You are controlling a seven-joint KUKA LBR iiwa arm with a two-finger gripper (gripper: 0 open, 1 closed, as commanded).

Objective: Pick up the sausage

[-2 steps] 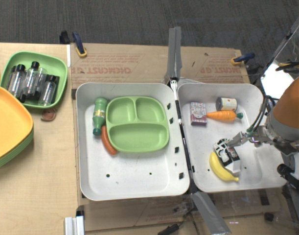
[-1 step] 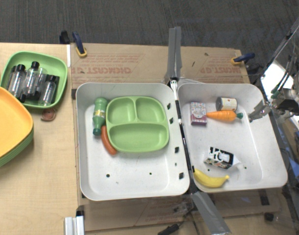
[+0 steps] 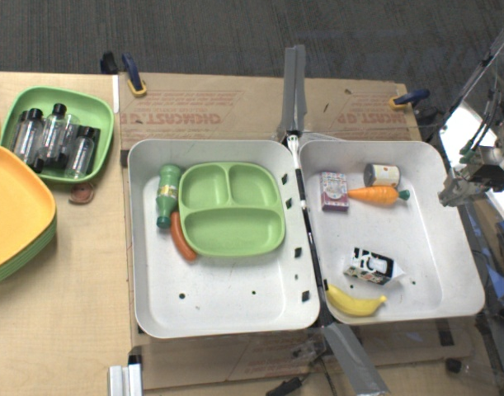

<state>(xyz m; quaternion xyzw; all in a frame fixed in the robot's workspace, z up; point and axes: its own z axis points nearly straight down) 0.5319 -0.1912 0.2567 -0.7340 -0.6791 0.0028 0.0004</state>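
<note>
step: reach for sausage [image 3: 183,235] | at left bin's [image 3: 153,308] left wall, touching plate [image 3: 232,207] | end effector [image 3: 464,184] at right bin's right rim, opening unreadable | advice: descend along sausage, avoid plate rim

- One camera watches me from above the bench [image 3: 235,106], fixed and tilted, looking down at a slant.
- It stands far enough back to take in both white bins [image 3: 227,304] side by side.
- My arm enters from its right.
</note>
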